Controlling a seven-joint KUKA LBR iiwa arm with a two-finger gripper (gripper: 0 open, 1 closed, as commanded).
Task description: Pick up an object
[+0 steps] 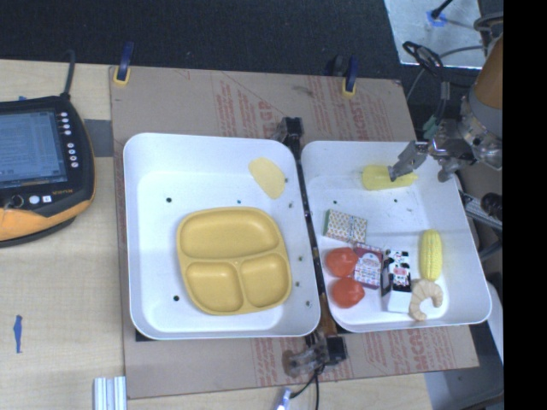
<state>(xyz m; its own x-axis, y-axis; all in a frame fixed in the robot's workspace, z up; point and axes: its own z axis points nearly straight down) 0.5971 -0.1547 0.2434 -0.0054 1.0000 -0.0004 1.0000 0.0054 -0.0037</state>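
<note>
While the end effector (420, 162) reaches into the right bin (479, 307) from the far right, fingers spread and holding nothing, one tip touching the yellow block (376, 178) at its left, the approach seems underway; next, centring and closing.

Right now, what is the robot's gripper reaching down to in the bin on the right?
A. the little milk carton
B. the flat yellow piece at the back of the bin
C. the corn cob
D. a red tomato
B: the gripper sits right at the flat yellow piece, far from the corn cob near the front.
</note>
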